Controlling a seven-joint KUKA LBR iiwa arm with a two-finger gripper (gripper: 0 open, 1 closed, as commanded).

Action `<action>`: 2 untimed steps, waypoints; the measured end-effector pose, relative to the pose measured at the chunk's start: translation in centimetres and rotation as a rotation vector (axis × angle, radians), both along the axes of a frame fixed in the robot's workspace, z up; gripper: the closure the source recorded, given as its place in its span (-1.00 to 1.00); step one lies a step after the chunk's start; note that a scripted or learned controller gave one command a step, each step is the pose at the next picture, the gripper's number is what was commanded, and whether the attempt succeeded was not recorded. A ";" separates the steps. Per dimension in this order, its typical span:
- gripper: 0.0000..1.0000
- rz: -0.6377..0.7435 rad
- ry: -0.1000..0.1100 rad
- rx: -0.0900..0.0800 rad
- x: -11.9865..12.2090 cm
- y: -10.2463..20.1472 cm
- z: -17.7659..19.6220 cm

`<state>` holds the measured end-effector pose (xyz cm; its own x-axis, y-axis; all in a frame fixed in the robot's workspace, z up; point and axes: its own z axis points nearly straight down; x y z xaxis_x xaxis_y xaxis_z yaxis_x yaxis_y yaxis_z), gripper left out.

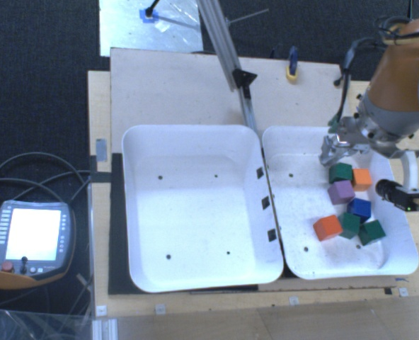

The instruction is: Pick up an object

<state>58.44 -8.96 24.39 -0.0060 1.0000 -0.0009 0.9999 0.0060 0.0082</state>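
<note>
Several small blocks lie clustered in the right bin [301,261]: a dark green one [341,172], an orange one [362,178], a purple one [341,191], a blue one [359,208], a red-orange one [328,227], and two green ones [350,224] [371,231]. My gripper [335,149] hangs over the right bin's far part, just above and behind the dark green block. I see nothing between its fingers.
The left bin [195,211] sits beside the right one, sharing a middle wall. A slanted metal pole [224,41] crosses above the bench at the back. A teach pendant [29,243] lies off the bench at the left.
</note>
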 end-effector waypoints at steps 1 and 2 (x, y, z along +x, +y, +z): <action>1.00 0.003 0.005 0.002 2.3 4.5 -0.9; 1.00 0.004 0.006 0.002 3.4 9.9 -1.8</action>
